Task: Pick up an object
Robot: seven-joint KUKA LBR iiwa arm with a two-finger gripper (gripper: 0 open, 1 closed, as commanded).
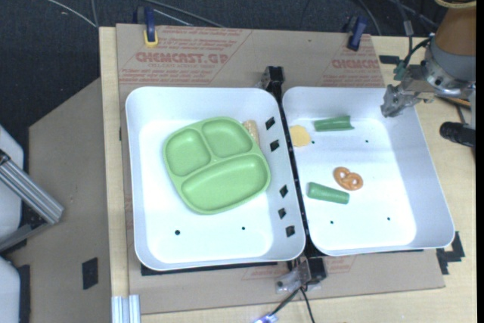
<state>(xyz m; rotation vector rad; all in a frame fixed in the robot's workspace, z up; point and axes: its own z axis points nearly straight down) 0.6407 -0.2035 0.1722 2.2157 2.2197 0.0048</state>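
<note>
The tool (393, 104), its grip state impossible to tell, hangs at the right bin's (423, 185) one-o'clock rim, while the pretzel (348, 178) near centre looks light, stiff, brittle; best pinched across its loops.

Right bin (423, 163) holds two green sticks (333, 124) (327, 194), a pretzel (348, 178), a yellow piece (300, 135).

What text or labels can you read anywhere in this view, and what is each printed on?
"CHEMCAST GP": red print on the brown board under the bins, behind the left bin; the end is faint.
"CHEMCAST": the same red print repeated behind the right bin, partly cut off and blurred.
A smaller red line above each logo is too small to read.
</note>
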